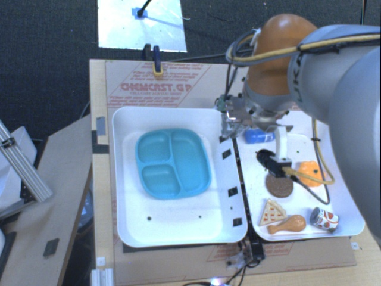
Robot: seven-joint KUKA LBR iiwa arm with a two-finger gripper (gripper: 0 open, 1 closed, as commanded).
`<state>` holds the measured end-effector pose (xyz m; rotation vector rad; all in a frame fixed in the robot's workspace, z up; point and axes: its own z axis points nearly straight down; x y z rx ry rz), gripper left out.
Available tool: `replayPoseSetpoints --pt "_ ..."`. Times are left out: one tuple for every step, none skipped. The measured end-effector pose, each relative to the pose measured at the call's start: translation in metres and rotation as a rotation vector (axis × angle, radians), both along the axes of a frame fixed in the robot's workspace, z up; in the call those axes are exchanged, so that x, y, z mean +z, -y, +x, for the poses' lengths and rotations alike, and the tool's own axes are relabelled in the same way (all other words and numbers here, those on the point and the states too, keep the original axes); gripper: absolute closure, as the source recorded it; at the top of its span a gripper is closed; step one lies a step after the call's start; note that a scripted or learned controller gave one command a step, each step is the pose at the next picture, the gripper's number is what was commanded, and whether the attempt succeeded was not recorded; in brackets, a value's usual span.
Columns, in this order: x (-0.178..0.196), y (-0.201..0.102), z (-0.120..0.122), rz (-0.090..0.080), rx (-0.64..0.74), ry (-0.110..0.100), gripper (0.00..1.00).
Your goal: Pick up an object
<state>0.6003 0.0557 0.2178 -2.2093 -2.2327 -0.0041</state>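
My gripper hangs under the orange wrist band, over the far end of the divider between the two bins. Just to its right, a blue object lies in the right bin, partly hidden by the wrist. Further toward the front of that bin are a brown round cookie, an orange toy, a pizza slice, a drumstick and a small can. I see nothing held in the gripper.
The left bin holds a blue divided plate. The grey arm covers the far right part of the right bin. A cardboard sheet lies under both bins, with a clamp at its far edge.
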Motion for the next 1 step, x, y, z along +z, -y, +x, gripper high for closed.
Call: replayPoseSetpoints --pt "0.0113 -0.0540 0.0160 0.001 0.000 0.003 1.00"
